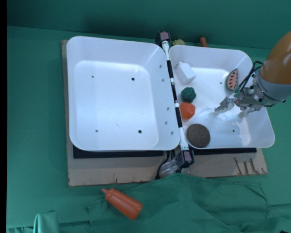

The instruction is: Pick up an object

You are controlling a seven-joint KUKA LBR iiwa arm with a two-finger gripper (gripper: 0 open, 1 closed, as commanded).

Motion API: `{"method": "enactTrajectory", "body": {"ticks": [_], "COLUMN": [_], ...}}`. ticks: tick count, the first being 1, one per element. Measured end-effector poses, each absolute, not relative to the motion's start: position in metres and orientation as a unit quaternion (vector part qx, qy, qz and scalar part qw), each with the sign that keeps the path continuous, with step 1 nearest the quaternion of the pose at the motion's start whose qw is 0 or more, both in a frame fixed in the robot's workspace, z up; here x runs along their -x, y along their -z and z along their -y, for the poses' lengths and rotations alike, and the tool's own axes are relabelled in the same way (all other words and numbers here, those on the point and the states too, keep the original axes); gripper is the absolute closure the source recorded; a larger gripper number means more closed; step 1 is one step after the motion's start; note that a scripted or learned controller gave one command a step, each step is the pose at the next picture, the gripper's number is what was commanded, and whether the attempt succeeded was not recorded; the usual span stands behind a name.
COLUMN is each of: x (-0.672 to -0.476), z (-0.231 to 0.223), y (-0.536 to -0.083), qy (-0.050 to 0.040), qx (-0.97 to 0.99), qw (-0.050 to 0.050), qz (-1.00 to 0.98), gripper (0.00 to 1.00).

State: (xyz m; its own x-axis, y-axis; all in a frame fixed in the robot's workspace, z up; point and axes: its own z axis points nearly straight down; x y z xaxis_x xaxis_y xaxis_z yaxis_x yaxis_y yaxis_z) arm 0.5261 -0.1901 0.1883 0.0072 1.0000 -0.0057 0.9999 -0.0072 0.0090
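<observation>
Gripper [231, 107] observed spread wide above right bin [262, 137], nothing held; orange object [186, 110] ungrasped; pick outstanding.

The arm [282, 67] is a rounded grey body with a broad orange band above the wrist. A thin dark cable loops beside the wrist. The gripper [231, 106] is pale metallic grey, with slim fingers.

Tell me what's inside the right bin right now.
The right bin holds a white block, green piece, orange piece, brown disc and watermelon slice. The gripper covers part of the floor.
</observation>
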Motion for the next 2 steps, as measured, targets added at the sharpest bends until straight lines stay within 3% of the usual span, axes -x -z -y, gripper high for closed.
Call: {"method": "enactTrajectory", "body": {"ticks": [2], "x": [-0.529], "z": [0.185], "y": [-0.319], "qy": [-0.0026], "qx": [-0.719], "qw": [0.006], "qz": [-0.695], "gripper": [0.0]}}
